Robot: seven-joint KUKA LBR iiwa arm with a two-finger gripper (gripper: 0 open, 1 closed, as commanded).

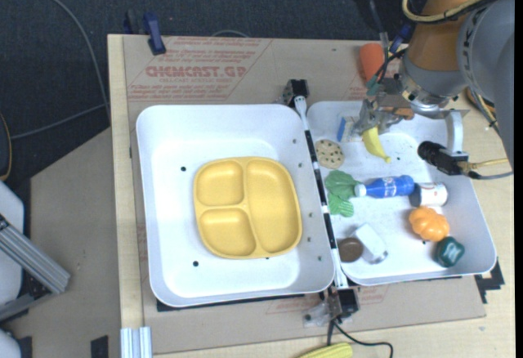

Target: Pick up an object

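I am seeing the gripper (377, 121) hanging low over the far end of the right bin (474, 221); I cannot tell its finger state. The yellow banana (375, 143) is lying directly beneath it, touching or nearly so. The cookie (329, 154) is sitting just left.

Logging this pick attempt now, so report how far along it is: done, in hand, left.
Done: the arm has reached into the right bin, and the gripper sits low right over the small yellow banana. In hand: nothing is visibly held; the banana lies on the bin floor. Left: grasping and lifting. The blue bottle, cookie and orange toy lie untouched.
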